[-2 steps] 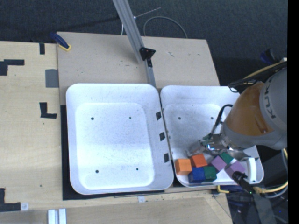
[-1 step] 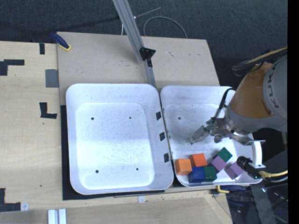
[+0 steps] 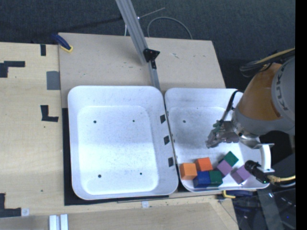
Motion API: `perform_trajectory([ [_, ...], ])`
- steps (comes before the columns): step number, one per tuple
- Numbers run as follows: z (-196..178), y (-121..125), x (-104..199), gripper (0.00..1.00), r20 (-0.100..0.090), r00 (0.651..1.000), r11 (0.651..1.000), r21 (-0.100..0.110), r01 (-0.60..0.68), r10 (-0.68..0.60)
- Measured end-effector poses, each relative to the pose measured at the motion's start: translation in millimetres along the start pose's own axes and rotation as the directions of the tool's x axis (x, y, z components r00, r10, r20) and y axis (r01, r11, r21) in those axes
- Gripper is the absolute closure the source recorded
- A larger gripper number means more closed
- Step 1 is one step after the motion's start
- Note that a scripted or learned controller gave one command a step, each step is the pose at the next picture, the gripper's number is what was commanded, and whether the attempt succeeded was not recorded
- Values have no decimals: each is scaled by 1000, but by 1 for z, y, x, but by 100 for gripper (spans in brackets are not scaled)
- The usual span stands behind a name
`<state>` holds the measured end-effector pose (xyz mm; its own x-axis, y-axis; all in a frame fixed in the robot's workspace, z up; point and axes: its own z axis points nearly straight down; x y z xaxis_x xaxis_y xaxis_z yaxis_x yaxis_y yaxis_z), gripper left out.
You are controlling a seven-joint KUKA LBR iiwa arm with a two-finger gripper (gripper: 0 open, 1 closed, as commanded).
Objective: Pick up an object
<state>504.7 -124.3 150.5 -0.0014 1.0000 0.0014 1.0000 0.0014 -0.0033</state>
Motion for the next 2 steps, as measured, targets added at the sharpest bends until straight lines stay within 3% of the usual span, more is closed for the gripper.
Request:
perform_trajectory([
  [1, 0, 0, 0, 0, 0, 1000, 1000, 0, 0, 0],
  [2, -96, 18, 31, 0, 2, 1000, 1000, -11, 3, -3],
])
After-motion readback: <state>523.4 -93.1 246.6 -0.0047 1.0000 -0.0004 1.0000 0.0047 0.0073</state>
